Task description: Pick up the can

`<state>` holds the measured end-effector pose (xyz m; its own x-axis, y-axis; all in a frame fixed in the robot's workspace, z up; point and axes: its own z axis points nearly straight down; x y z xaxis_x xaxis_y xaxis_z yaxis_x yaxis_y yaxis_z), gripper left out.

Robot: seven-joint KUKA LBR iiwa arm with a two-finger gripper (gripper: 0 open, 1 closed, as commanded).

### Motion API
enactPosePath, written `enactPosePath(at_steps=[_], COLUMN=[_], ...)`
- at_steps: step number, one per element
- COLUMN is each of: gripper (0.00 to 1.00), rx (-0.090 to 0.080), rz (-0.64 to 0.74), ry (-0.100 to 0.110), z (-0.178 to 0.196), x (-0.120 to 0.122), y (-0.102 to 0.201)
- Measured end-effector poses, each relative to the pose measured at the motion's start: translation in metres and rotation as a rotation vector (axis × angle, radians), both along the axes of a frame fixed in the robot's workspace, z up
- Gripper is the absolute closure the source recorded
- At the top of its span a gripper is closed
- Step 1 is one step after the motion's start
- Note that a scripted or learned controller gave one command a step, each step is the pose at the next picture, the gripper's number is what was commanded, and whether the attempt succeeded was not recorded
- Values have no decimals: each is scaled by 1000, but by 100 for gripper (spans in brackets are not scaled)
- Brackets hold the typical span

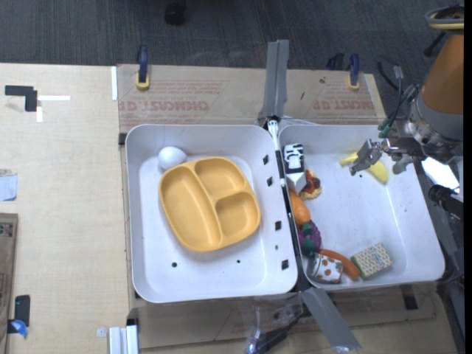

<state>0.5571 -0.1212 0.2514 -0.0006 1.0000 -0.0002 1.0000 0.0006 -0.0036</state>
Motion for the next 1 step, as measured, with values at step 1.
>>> enactPosePath(at_steps=[1], gripper=[0], rx=[0], rz=[-96], ry=[1], z=[-145], x=[-45], y=[17])
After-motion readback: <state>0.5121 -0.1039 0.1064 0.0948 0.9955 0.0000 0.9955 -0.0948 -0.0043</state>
